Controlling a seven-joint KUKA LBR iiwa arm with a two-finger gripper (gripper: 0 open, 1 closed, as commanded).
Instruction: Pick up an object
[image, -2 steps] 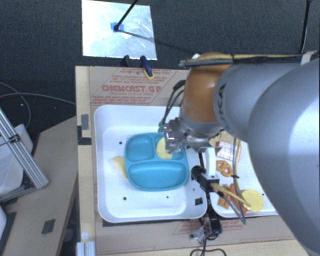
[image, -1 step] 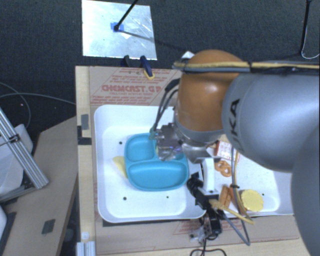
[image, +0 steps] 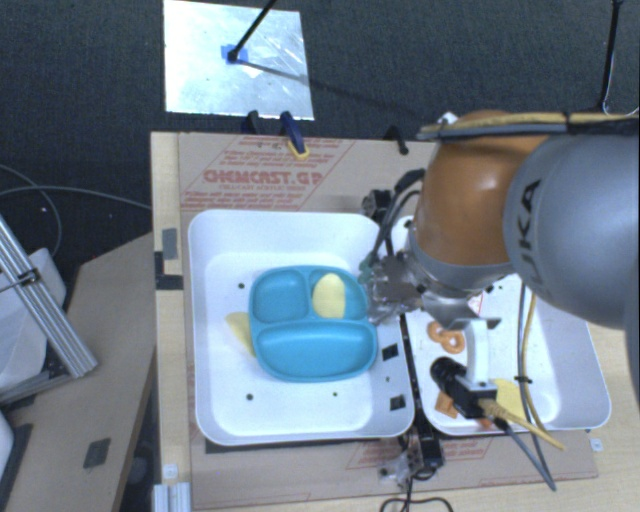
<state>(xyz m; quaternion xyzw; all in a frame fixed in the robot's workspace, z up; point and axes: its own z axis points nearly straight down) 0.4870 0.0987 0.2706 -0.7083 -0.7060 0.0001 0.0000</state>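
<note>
A blue divided plate lies in the left bin. A pale yellow egg-shaped piece rests in the plate's upper right compartment. A flat yellow piece pokes out from under the plate's left edge. In the right bin I see an orange ring, a small orange piece and a yellow piece. My gripper hangs under the big grey and orange arm, over the divide between the bins, just right of the egg-shaped piece.
The arm covers most of the right bin's upper half. A cardboard sheet lies under both bins. A shiny foil square sits on the floor beyond the bench.
</note>
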